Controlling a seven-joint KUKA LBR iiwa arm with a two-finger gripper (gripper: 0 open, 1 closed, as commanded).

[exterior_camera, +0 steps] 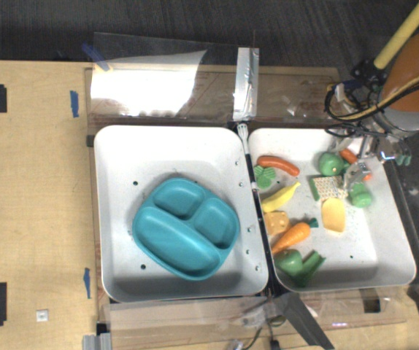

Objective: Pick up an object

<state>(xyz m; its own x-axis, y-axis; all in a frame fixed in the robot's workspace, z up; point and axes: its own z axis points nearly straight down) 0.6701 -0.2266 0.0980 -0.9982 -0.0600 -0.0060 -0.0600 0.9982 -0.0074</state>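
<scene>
The right bin holds several toy foods. Along its left side lie a red-orange sausage, a yellow banana, an orange carrot and a green pepper. Further right are a green ball, a tan waffle piece, a yellow wedge and a second green piece. My gripper hangs low over the bin's upper right part, between the two green pieces and just above the second one. A small orange piece lies beside it.
In the left bin a teal divided plate lies tilted. The arm's orange band and looped cables sit over the right bin's far corner. A metal strip stands behind the bins.
</scene>
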